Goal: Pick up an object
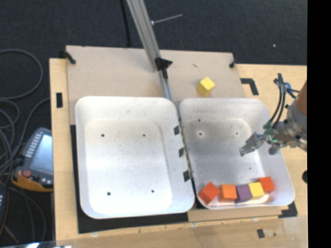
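Observation:
Several small cubes lie in a row along the front wall of the right bin (222, 110): a red-orange cube (209, 191), an orange cube (228, 191), a purple cube (243, 192), a yellow cube (256, 190) and a red cube (267, 184). My gripper (261, 145) hangs over the right side of this bin, behind the row and apart from it. It stands open with nothing between its fingers.
Another yellow cube (206, 86) sits on the bench behind the right bin, outside it. The left bin (129, 105) lies beside it. A slanted metal rail (147, 30) reaches down to the gap between the bins. Cables and a pendant (36, 159) lie off the bench's left.

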You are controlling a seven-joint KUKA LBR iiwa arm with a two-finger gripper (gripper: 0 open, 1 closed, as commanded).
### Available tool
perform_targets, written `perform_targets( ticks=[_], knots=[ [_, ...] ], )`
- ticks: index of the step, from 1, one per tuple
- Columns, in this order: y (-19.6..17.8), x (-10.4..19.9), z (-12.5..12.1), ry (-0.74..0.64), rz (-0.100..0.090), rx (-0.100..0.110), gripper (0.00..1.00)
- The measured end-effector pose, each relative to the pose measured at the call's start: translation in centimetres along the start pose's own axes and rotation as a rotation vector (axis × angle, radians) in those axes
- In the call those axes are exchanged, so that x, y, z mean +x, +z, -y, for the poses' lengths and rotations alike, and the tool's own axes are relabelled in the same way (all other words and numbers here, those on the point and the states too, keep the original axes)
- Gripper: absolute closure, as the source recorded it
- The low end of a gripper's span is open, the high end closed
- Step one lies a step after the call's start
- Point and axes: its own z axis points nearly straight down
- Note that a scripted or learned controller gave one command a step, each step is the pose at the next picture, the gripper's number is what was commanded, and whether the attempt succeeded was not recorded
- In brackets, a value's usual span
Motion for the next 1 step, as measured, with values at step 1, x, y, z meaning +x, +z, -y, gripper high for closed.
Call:
perform_targets(
  ticks=[1],
  knots=[
    [17.85,5.83,-0.36,0.0,0.002,-0.001,0.0]
  ],
)
